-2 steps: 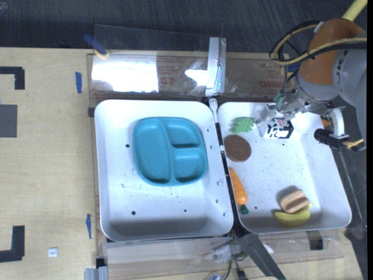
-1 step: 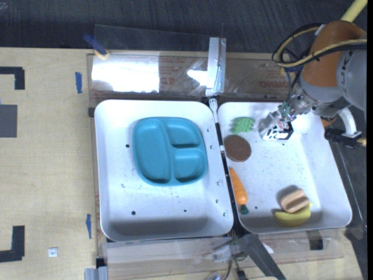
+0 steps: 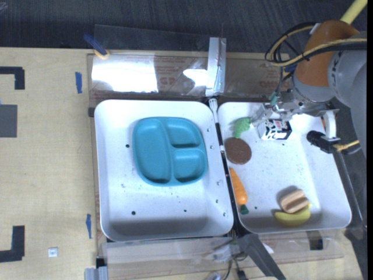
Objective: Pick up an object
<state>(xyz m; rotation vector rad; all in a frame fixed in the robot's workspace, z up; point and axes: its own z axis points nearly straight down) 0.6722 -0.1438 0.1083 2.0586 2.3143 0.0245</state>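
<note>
The tabletop is lying flat and pale, like light wood, with a few dark marks sitting along its left edge. Little bits of blue tape are sticking to it near the bins. Behind the tabletop, at 12 o'clock, a dark grey floor is showing.

The left bin is sitting on the tabletop, and a blue tray with three spaces is lying in the middle of it. A shiny clear sheet is standing just behind this bin, at its 12 o'clock side.

The right bin is sitting just beside the left one, touching it. A green toy is lying at 10 o'clock in this bin. A round brown cookie is lying just below it. An orange carrot is lying along the bin's left wall, at about 8 o'clock. A hot dog bun is resting at 5 o'clock, touching a yellow banana just under it.

The grey arm is reaching in from 2 o'clock. The tool is hanging low at 12 o'clock in the right bin, just right of the green toy. I cannot tell how the tool is set.
</note>
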